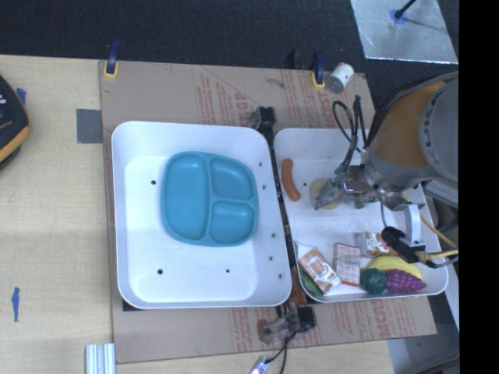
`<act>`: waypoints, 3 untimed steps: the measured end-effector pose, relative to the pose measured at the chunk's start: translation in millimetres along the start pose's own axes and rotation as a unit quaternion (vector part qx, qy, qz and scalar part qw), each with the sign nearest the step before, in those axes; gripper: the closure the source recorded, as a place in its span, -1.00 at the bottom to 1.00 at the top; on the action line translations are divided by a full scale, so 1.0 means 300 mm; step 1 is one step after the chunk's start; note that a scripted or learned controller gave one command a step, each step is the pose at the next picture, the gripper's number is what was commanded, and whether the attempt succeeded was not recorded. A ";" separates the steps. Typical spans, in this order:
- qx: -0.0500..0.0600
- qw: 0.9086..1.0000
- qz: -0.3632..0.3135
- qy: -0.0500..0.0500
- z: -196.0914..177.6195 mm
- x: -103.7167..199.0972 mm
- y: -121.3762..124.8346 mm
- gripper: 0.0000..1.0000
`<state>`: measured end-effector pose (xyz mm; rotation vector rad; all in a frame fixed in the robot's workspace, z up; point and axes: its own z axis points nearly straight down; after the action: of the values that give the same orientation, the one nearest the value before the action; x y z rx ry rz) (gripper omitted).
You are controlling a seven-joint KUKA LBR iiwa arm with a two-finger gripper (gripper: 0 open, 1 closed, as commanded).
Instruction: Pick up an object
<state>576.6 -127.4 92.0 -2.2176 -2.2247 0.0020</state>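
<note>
In the near corner of the right bin (pixel 312 142) lies a small heap of toys: two little food packets (pixel 318 267), one green thing (pixel 373 281), one yellow banana (pixel 394 264) and one bunch of purple grapes (pixel 405 281). Farther in, the gripper (pixel 334 194) is low over one small tan thing (pixel 319 186) near the middle of that bin. Whether it is spread or squeezed, I cannot tell. One brown sausage (pixel 290 179) lies just beside it, by the bin's left wall. The left bin (pixel 140 279) has one blue plate (pixel 210 198) with three parts. Two clamps (pixel 111 58) sit at the far edge.
</note>
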 end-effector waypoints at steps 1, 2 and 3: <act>0.000 1.000 0.000 0.000 0.000 -0.018 0.102 -1.00; -0.002 1.000 -0.002 0.000 -0.043 -0.022 0.107 1.00; 0.000 1.000 0.000 0.001 -0.251 0.110 0.045 1.00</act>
<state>590.2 -94.3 167.2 -2.2161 -2.2254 0.0002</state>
